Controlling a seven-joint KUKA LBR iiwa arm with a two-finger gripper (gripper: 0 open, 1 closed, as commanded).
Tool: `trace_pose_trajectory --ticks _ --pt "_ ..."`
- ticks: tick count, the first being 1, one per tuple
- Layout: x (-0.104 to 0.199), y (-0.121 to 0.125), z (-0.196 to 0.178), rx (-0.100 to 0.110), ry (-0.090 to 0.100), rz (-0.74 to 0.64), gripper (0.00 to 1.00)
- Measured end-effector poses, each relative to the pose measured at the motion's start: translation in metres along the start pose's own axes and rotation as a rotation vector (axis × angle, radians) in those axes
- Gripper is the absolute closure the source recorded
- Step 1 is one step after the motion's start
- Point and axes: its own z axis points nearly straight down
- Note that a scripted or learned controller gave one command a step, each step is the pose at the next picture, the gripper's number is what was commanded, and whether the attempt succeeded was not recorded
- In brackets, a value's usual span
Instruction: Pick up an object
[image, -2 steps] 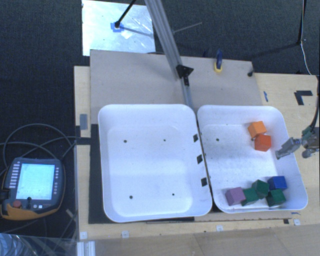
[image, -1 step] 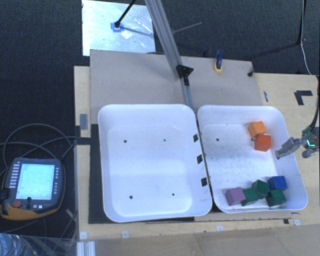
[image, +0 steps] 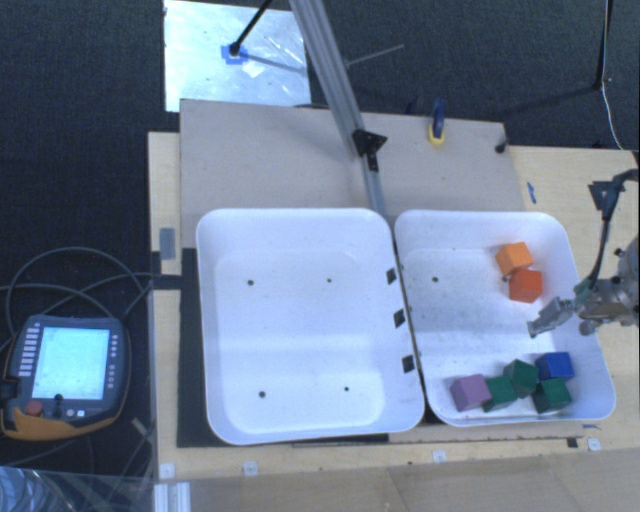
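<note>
- Two white bins sat side by side on the tabletop (image: 280, 150): left bin (image: 300, 320) and right bin (image: 450, 300).
- Right bin held six blocks: two orange blocks (image: 514, 257) (image: 526, 285) touching near its far right; one purple block (image: 467, 391), two green blocks (image: 502, 387) (image: 551, 396) and one blue block (image: 555, 365) clustered along its near edge.
- Gripper (image: 560, 316) hung over the right bin's right rim, between the orange pair and the blue block; whether its fingers were parted could not be told, and nothing was seen between them.
- A teach pendant (image: 68, 376) with coiled cable lay left of the tabletop.

Even bright light, slightly soft focus
</note>
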Motion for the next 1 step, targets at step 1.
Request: trace_pose_trajectory --ticks 1 --pt "0.0106 0.0009 0.0501 0.0 0.001 -0.001 0.0"
